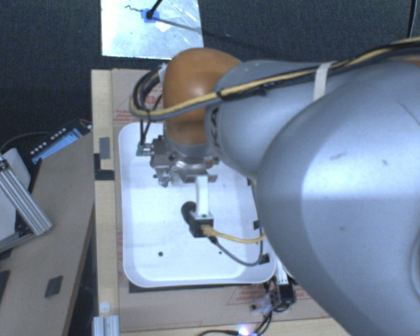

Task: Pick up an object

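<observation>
The grey arm [336,187] comes in from the right and bends down through its orange band [189,82] to a metal wrist head [178,161], under which the jaws hang over a white bin [143,261]. The wrist head covers them from above, so I cannot tell whether the jaws stand wide or narrow, or whether anything sits between them. What lies straight beneath the jaws is hidden too, so where the thing to be picked lies cannot be told. Toward the near rim from the jaws, two small dark specks [161,253] mark the bin floor, too small to identify. To the left of the jaws, past the bin's rim, runs a strip of pale brown tabletop [105,208]. Further left of the jaws lie a dark device with a blue stripe [56,142] and a slanting aluminium rail [17,194]. Beyond the jaws, on the far side, a silvery sheet [150,19] lies on dark cloth.
</observation>
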You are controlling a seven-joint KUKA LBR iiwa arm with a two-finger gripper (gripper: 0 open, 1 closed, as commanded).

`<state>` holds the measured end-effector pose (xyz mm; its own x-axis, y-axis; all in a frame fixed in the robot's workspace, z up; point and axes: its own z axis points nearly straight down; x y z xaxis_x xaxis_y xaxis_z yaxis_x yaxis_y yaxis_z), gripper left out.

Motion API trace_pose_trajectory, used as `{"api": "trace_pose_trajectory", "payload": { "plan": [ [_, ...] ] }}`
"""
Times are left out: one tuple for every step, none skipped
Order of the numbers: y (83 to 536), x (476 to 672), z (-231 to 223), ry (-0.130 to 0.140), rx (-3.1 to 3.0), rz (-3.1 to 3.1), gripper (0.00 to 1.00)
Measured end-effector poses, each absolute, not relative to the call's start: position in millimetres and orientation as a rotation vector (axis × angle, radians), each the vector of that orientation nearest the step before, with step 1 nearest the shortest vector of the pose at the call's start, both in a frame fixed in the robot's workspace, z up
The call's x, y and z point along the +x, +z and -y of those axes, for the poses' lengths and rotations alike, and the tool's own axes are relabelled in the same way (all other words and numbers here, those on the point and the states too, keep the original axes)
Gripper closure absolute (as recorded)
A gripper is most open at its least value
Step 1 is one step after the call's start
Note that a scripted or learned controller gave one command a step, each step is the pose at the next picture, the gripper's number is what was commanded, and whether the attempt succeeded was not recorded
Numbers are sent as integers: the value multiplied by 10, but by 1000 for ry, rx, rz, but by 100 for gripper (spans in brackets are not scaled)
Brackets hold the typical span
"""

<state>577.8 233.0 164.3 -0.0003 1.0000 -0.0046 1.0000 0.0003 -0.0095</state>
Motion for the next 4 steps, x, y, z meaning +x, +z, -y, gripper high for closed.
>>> {"api": "trace_pose_trajectory", "payload": {
  "plan": [
    [3377, 5953, -1616, -26, -2236, 2224, 100],
    [2706, 6334, -2252, -1, -2212, 2229, 100],
    [4241, 6583, -1959, -26, -2229, 2229, 100],
    [4461, 6391, -2222, -8, -2216, 2230, 100]
  ]
}}
